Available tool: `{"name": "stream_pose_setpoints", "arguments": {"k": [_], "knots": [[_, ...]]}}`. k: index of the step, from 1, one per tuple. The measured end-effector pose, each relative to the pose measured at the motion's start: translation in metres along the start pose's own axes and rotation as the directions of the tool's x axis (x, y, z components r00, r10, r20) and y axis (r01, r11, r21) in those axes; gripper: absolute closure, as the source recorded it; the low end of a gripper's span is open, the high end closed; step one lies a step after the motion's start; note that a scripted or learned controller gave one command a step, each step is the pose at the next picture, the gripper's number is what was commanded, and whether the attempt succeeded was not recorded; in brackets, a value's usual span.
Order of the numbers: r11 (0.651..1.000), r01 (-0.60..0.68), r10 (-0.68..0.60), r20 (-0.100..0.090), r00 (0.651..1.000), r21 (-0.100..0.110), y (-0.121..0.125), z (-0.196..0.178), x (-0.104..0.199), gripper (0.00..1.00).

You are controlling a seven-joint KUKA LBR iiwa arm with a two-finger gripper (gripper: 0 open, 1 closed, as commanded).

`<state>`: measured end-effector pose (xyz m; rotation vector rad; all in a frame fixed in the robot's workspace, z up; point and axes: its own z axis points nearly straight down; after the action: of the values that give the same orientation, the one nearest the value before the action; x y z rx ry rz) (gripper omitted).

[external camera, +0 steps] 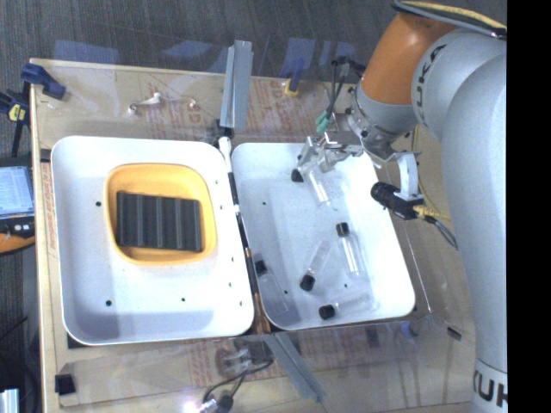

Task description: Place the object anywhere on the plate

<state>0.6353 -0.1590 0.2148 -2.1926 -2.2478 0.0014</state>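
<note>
A dark grey ribbed floor point(172, 7) is seen across the top of the frame. A pale wooden bench point(112, 89) is lit from above, with blue clamps point(41, 80) at upper left.

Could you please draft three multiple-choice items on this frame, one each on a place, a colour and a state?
1. Where does the plate lie?
A. left bin
B. right bin
C. on the bench

2. What colour is the plate's rim?
A. blue
B. yellow
C. red

3. How do the clear tubes in the right bin lie?
A. standing upright
B. stacked on the plate
C. flat on the bin floor

Key: 1 A, the plate sits inside the left bin. 2 B, a yellow rim rings its dark ribbed centre. 3 C, the tubes lie on their sides, scattered over the floor.
</note>
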Motion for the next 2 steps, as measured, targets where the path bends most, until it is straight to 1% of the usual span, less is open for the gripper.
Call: {"name": "stream_pose_setpoints", "arguments": {"k": [1,2], "knots": [[0.962,0.274,-0.274,-0.001,0.962,0.003,0.004,0.009,0.054,1.00],[0.884,0.468,-0.468,-0.002,0.884,0.004,-0.004,0.014,0.099,1.00]]}}
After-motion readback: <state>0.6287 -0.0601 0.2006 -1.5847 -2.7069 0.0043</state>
